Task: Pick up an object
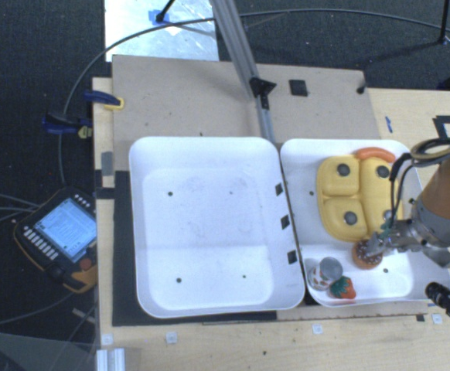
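The right bin [395,284] holds several objects. A large yellow moulded piece [352,195] with dark round spots lies at its back, with an orange item [373,154] peeking out behind it. A small brown round object [366,256] sits just in front of the yellow piece. My gripper [377,245] is low in this bin, right above the brown object's right side and at the yellow piece's front edge. Nothing can be made out held in it. A grey rounded item [329,269] and a red-and-green item [343,287] lie at the bin's front left.
The left bin [202,284] adjoins the right one along a clipped seam [285,222]. A metal pole [240,45] slants in from the back. A teach pendant [61,230] lies left of the bench, and clamps [101,99] grip its left edge.
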Controlling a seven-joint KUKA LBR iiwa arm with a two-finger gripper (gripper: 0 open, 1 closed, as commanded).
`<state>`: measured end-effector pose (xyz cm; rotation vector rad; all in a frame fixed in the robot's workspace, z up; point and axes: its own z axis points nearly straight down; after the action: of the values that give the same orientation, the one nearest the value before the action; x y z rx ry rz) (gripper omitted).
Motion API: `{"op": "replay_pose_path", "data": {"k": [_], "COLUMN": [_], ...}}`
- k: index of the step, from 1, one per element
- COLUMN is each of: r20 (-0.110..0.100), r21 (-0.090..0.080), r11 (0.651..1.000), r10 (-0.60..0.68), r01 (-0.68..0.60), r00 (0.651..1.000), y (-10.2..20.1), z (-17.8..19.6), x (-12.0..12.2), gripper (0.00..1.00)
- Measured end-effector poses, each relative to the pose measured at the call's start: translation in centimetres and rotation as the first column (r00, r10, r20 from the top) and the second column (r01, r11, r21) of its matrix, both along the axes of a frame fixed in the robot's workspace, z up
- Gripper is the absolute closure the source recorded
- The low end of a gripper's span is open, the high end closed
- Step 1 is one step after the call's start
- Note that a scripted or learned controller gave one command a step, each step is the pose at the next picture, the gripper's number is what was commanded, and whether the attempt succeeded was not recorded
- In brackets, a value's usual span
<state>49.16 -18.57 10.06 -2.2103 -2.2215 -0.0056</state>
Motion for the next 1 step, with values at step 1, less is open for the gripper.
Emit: {"op": "replay_pose_path", "data": {"k": [1], "r20": [0.009], "r21": [-0.011], "r11": [1.0], "r10": [-0.002], "r01": [0.002], "r00": [1.0], "y": [-1.12], "z": [5.33], "x": [0.04], "gripper": [1.0]}}
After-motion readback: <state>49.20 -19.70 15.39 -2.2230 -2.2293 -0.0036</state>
